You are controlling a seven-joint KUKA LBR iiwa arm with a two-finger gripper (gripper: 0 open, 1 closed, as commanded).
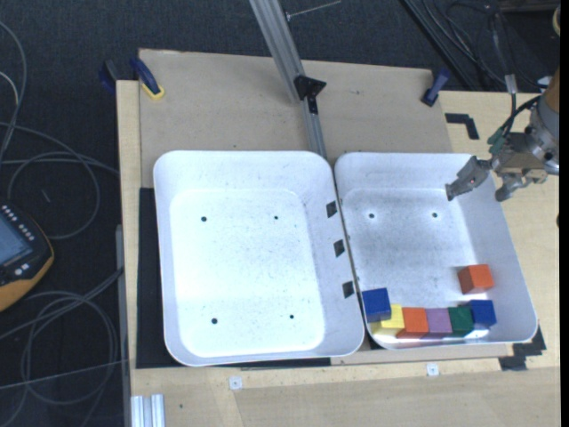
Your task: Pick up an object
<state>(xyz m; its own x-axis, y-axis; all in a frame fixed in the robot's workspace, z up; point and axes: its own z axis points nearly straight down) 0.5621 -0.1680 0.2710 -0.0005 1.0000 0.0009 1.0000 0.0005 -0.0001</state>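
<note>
My bench (267, 105) is a pale wooden board with blue clamps (148, 78) at its far corners. Two shallow white bins sit directly on it, touching side by side: left bin (164, 265), right bin (516, 265).

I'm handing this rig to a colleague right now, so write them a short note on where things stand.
Gripper: open, holding nothing, above the far right part of the right bin.
Blocks: an orange block lies alone near the right wall; the row of blocks sits along the near edge, with a blue block at its left end.
Left bin is beside it.
Done: nothing picked yet.
Left: descend on a block, probably the lone orange one, close and lift.
</note>
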